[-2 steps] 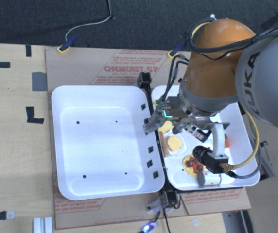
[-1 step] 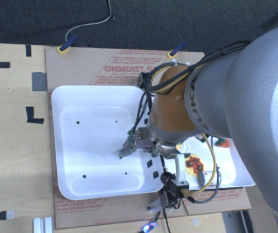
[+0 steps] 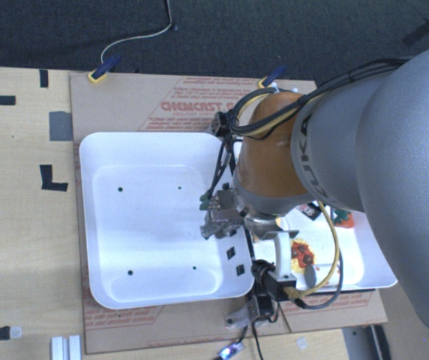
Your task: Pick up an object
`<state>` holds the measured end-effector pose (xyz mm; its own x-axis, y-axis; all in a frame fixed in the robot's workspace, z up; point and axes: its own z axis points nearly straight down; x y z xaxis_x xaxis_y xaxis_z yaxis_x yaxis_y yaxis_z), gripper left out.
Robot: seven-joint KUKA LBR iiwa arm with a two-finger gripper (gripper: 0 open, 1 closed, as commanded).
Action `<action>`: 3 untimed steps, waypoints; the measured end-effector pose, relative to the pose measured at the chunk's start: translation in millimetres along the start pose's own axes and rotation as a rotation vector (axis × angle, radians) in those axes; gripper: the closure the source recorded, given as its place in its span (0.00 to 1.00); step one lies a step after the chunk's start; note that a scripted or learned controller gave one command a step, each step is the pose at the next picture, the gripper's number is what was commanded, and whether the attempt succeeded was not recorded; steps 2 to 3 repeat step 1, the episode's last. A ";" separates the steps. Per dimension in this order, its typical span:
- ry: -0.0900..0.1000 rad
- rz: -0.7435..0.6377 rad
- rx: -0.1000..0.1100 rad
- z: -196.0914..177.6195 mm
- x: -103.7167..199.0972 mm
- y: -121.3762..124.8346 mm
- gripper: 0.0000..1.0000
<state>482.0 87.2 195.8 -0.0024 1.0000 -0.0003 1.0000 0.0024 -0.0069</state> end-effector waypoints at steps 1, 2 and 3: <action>0.005 -0.002 -0.023 -169.2 7.9 2.2 1.00; 0.005 -0.002 -0.023 -169.2 7.9 2.2 1.00; 0.005 -0.002 -0.023 -169.2 7.9 2.2 1.00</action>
